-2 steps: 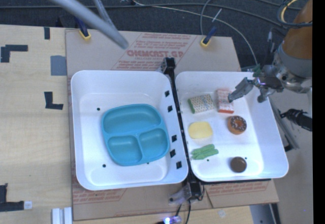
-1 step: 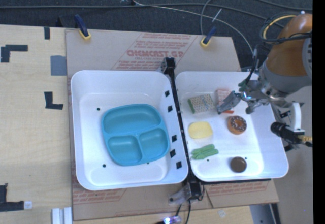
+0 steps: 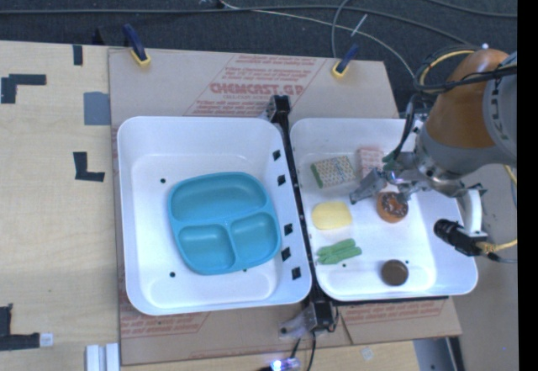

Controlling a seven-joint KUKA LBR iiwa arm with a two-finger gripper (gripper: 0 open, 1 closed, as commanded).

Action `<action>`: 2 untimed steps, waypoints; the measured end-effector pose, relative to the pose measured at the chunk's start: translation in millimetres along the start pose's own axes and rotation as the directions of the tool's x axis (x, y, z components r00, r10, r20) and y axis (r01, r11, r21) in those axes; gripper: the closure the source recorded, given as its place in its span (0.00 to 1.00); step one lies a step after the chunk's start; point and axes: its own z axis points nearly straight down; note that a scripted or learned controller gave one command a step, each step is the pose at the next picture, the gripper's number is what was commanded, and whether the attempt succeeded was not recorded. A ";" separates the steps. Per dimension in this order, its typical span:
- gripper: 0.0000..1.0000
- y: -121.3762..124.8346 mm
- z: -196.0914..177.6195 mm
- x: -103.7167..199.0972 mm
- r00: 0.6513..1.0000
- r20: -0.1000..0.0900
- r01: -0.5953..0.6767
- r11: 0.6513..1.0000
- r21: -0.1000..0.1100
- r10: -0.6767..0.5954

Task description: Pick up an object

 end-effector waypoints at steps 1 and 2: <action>0.00 9.1 56.0 -4.0 1.000 0.005 0.000 1.000 -0.007 0.000; 1.00 8.8 45.0 -2.5 1.000 0.002 0.001 1.000 -0.006 -0.001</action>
